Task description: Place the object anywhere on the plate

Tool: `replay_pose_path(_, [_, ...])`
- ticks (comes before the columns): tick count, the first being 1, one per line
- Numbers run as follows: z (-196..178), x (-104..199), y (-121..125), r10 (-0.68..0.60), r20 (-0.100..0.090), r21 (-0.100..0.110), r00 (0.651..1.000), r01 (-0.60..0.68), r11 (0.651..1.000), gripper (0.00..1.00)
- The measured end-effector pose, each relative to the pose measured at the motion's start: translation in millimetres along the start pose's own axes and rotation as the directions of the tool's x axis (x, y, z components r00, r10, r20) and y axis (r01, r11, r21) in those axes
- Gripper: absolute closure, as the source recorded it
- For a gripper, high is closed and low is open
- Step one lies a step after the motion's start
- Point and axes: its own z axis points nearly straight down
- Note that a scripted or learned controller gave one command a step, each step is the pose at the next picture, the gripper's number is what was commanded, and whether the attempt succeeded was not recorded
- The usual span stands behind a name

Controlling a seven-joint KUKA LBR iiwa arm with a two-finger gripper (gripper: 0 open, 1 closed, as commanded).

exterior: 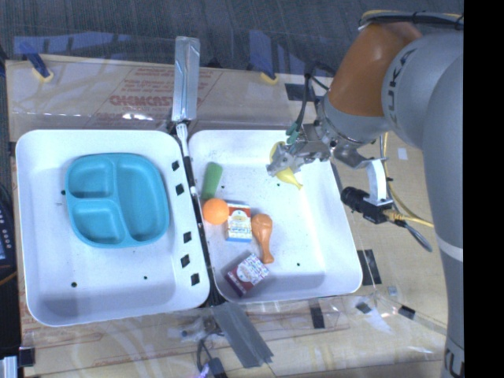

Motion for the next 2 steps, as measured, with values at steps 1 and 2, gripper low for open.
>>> replay_pose_path(1, [40,70,43,-0.306,-0.002,0.003,0.952,0.306,0.952,1.0])
replay_pose_path(2, [39,131,58,-0.466,0.001,0.0,0.885,0.466,0.885,1.0])
